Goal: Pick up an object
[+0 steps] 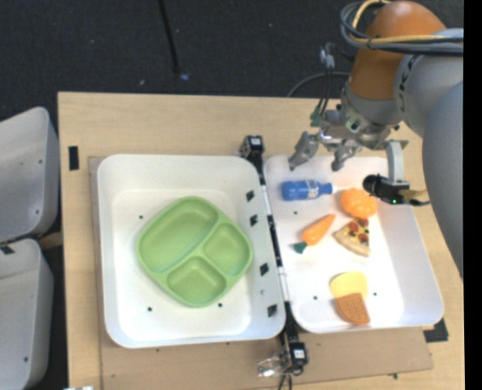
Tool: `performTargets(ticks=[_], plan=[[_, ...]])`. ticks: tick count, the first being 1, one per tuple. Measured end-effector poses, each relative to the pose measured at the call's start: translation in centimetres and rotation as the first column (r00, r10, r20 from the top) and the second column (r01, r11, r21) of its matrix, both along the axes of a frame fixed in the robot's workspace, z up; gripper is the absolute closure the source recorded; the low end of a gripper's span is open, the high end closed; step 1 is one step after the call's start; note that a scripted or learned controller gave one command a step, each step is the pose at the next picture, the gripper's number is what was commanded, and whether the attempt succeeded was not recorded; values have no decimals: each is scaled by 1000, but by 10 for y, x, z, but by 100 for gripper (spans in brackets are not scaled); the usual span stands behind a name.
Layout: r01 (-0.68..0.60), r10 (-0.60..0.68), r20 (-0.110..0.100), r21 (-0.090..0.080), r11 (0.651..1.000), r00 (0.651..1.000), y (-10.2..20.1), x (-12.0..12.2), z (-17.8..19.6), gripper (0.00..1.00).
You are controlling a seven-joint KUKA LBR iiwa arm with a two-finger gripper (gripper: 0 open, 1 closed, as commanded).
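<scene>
While the ice cream [350, 297] lies nearest in the right bin [411, 291], the pizza [354, 236], carrot [317, 231], orange [358, 202] and bottle [306, 189] lie beyond it. Left bin [115, 299] holds a green tray [193, 250]. Gripper [322, 154] hovers above the bottle, fingers spread, pinching nothing.

I see a pale wooden surface [78, 128] carrying 2 shallow white bins side by side. In the left bin [110, 299], a green plate [193, 250] with 3 compartments lies near the middle. Black clips [267, 268] sit along the seam between the bins. Past the surface's left edge are 2 white panels [13, 177], and the floor [102, 31] is dark.
</scene>
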State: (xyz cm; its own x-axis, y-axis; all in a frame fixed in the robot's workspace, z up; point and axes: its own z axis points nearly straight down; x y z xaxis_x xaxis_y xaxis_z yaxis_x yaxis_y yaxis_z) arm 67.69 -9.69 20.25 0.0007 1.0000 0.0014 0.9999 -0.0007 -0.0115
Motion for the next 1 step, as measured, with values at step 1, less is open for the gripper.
performTargets(ticks=[1], plan=[[-2, 2, 12, -1, 1000, 1000, 0, 2, 7, 0]])
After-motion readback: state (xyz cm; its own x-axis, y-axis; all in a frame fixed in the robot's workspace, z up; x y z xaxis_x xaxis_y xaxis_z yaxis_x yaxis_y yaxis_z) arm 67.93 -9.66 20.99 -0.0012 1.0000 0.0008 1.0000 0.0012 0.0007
